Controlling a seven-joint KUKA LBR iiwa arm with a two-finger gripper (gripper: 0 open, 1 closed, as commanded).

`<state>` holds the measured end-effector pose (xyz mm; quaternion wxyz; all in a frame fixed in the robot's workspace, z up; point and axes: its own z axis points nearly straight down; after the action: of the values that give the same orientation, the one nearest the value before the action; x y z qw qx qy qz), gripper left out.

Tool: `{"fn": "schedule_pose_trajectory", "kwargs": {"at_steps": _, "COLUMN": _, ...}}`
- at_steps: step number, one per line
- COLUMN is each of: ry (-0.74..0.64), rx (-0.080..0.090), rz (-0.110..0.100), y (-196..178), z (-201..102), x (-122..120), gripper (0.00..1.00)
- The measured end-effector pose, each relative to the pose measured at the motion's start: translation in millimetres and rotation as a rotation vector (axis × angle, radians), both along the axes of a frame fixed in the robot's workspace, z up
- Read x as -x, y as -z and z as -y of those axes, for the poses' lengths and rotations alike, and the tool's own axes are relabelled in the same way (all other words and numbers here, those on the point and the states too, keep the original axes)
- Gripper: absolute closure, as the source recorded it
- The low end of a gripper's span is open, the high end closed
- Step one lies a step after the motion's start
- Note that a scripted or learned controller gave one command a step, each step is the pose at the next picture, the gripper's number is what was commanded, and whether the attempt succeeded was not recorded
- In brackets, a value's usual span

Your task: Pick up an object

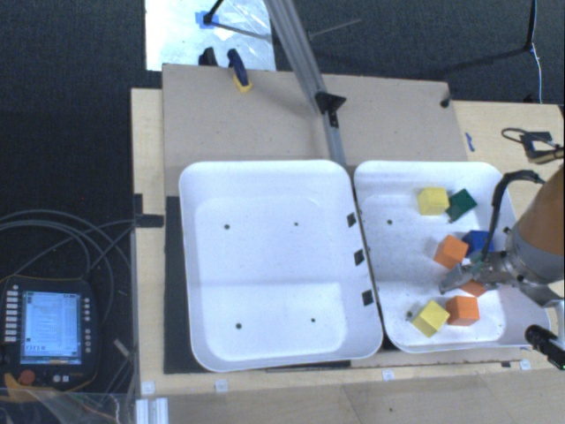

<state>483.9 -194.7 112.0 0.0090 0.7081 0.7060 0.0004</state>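
While the arm [540, 228] leans in from the right edge, its pincer [466, 281] sits low inside the right bin [388, 325], right in the middle of the block pile. Honestly I can't tell if the pincer is open or closed, the metal bits at the tip blur into the blocks under them, so no call on whether it's got anything.

Blocks in that right bin: a yellow cube [433, 201] near the far side with a dark green block [461, 204] touching its right edge. Below those, an orange cube [451, 251] with a blue block [478, 241] just beside it on the right, partly hidden by the wrist. Closer to the front, a second yellow cube [431, 317] sits tilted, and a second orange cube [463, 310] is just to its right. A sliver of orange shows right under the pincer tip, can't say which block that belongs to.

Left bin [265, 184] is the big white one next door, the two bins touching along their middle edge. Both sit on the tan tabletop [265, 104]. A teach pendant [48, 329] with a lit screen lies off to the left on the dark carpet, cables looping around it. A grey pole [296, 38] runs diagonally across the top.
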Motion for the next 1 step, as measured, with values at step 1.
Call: {"fn": "schedule_pose_trajectory", "kwargs": {"at_steps": 1, "ry": -0.003, "rx": 0.001, "rz": 0.004, "y": -11.9, "z": 0.4, "x": -1.3, "gripper": 1.00}}
